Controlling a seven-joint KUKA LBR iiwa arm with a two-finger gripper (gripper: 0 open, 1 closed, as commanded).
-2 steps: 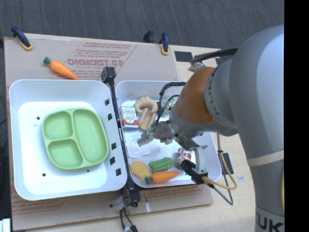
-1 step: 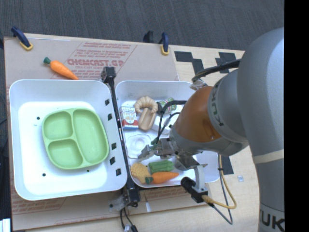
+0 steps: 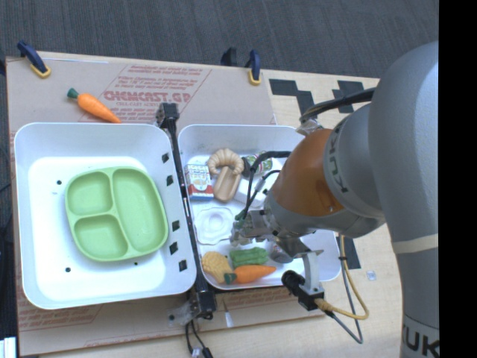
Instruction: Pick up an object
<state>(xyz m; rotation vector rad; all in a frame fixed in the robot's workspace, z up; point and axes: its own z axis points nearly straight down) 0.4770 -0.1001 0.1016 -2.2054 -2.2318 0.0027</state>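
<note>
Green leafy plastic toy vegetable [image 3: 248,257] lies in right white bin [image 3: 223,136] near its front edge, long axis left-right, directly under gripper [image 3: 253,239], orange plastic carrot [image 3: 252,274] just beside it at front; gripper's open-or-closed state can't be told.

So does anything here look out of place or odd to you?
One thing: a toy carrot lies on the cardboard sheet behind the left bin, outside both bins. The other toy foods, including a second carrot, sit in the right bin. Nothing looks spilled or broken.
</note>
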